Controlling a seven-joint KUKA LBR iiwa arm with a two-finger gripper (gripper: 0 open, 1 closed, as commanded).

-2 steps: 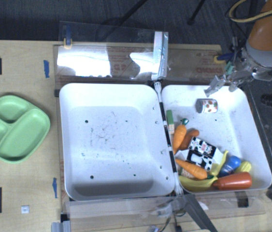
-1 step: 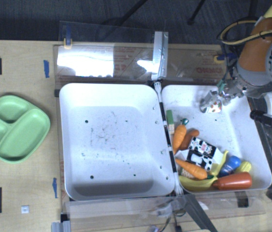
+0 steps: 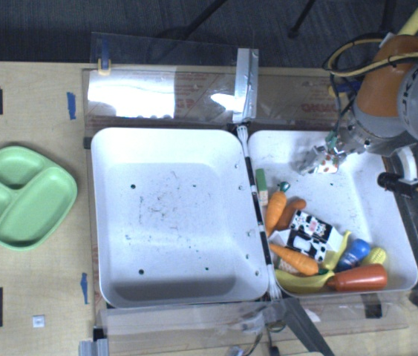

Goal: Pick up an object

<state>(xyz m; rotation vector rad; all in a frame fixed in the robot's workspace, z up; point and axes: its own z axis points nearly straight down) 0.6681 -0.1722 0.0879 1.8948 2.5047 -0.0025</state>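
Observation:
My gripper (image 3: 320,159) hangs low over the back of the right bin (image 3: 376,199), with the grey arm and its orange band (image 3: 387,87) reaching in from the upper right. A small red and white bit (image 3: 330,166) shows at the gripper's tip; I cannot tell what it is. Toys are piled in the bin's front left: two orange carrots (image 3: 275,208), a third carrot (image 3: 296,259), a black and white box (image 3: 312,236), a yellow banana (image 3: 303,281), a red sausage-like piece (image 3: 357,277), a blue piece (image 3: 354,252) and a green stick (image 3: 260,181).
The left bin (image 3: 105,154) adjoins the right one along a shared rim. A green divided plate (image 3: 20,196) lies on the bench at far left. A clear panel (image 3: 164,87) stands behind the bins.

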